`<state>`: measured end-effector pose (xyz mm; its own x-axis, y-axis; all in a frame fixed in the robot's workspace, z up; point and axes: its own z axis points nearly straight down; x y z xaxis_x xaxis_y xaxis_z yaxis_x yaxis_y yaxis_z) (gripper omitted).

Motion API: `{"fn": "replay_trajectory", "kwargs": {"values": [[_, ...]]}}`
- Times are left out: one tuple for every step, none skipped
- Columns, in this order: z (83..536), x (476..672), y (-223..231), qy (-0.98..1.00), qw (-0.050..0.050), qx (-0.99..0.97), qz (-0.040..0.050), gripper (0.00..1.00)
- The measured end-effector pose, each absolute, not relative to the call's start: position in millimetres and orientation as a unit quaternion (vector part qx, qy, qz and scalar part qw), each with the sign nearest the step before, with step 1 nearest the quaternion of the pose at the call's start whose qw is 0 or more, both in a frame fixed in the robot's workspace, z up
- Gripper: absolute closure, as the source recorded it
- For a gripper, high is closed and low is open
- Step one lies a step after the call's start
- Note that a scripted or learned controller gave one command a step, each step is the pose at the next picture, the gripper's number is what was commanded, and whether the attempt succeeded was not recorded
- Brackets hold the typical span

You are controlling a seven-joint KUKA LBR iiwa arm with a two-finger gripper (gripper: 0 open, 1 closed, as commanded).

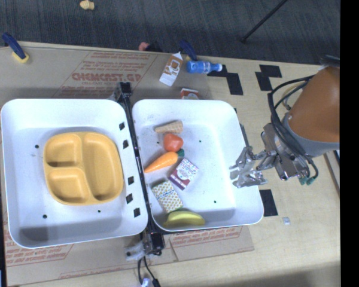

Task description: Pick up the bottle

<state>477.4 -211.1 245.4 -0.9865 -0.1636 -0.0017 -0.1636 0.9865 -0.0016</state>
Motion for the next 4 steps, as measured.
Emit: {"fn": "replay_trajectory", "kwargs": {"values": [[271,489.1,-211,0.978,0.001,-0.208,-0.0006,1.0],[281,489.9,-211,0.978,0.001,-0.208,-0.0011,1.0],[292,490.9,-210,0.978,0.001,-0.208,-0.0016,1.0],[271,486.5,-211,0.978,0.0,-0.208,-0.0002,1.0]]}}
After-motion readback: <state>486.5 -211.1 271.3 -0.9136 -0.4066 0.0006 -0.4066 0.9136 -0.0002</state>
